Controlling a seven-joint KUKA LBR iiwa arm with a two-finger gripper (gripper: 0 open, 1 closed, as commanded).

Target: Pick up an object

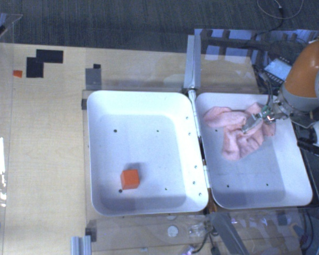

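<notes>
Pink cloth lies under the gripper at the right bin's twelve o'clock; finger state unclear, so the grasp stage needs a firm pinch before lifting.

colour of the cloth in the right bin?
Pale pink cloth, crumpled, seen in the camera view.

You're getting no readable text, labels, brands or nos. anywhere in this frame. Black patches on bench showing as plain shapes, no lettering. Bluish panel by arm too blurred to read.
</notes>
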